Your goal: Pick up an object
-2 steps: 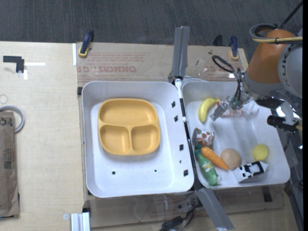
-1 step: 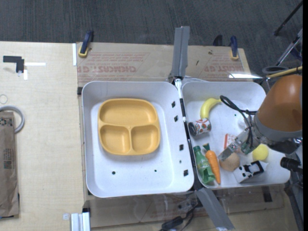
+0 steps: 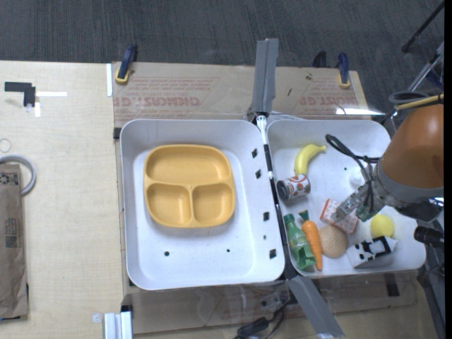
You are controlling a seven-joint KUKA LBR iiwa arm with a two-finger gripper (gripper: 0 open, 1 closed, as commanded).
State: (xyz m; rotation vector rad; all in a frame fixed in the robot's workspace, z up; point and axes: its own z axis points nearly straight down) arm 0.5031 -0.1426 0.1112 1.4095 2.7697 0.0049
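The right bin (image 3: 332, 124) holds several objects: a banana (image 3: 308, 157), a small red and white can (image 3: 294, 188), a carrot (image 3: 312, 243), a green bottle (image 3: 296, 240), a round brown item (image 3: 334, 242), an orange-red packet (image 3: 334, 213), a yellow lemon (image 3: 382, 225) and a black and white piece (image 3: 372, 251). My gripper (image 3: 355, 207) reaches in from the right. It hangs low over the right end of the packet, between the packet and the lemon. Whether it touches the packet I cannot make out.
The left bin (image 3: 198, 256) carries a yellow divided plate (image 3: 189, 186). A grey divider bar (image 3: 265, 76) runs between the bins at the back. Cardboard (image 3: 191, 90) lies behind the bins. The arm's orange band (image 3: 422, 147) overhangs the right bin's right wall.
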